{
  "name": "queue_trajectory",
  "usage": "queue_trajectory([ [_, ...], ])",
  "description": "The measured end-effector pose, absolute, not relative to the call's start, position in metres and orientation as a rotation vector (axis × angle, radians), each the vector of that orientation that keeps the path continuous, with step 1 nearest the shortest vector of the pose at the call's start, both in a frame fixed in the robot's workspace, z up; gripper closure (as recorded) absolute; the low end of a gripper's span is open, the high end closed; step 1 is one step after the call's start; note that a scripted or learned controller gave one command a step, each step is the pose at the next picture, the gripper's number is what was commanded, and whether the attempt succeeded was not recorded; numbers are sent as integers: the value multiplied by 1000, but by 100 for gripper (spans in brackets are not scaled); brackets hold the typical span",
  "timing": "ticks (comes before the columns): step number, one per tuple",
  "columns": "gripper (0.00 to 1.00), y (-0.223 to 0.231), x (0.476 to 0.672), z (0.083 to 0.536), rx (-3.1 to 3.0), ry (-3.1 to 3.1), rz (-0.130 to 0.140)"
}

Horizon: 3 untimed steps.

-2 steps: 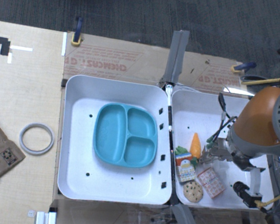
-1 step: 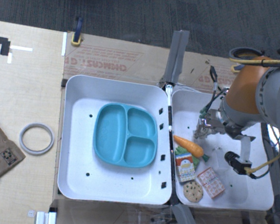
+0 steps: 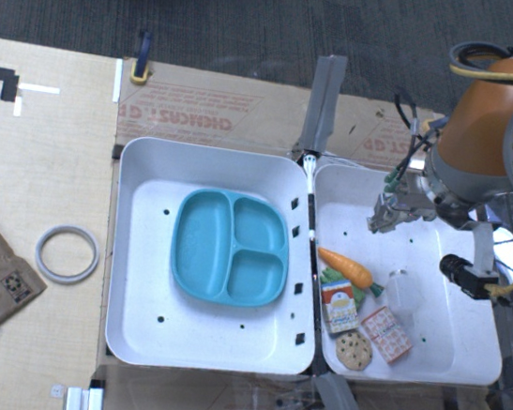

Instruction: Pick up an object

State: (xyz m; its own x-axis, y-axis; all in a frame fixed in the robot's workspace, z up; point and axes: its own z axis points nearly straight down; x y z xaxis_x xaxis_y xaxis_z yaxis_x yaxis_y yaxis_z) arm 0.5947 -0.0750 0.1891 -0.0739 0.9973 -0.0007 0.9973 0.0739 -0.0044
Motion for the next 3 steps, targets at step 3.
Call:
queue_trajectory([
  [3, 0, -107, 533, 89, -2076, -2353, 5],
])
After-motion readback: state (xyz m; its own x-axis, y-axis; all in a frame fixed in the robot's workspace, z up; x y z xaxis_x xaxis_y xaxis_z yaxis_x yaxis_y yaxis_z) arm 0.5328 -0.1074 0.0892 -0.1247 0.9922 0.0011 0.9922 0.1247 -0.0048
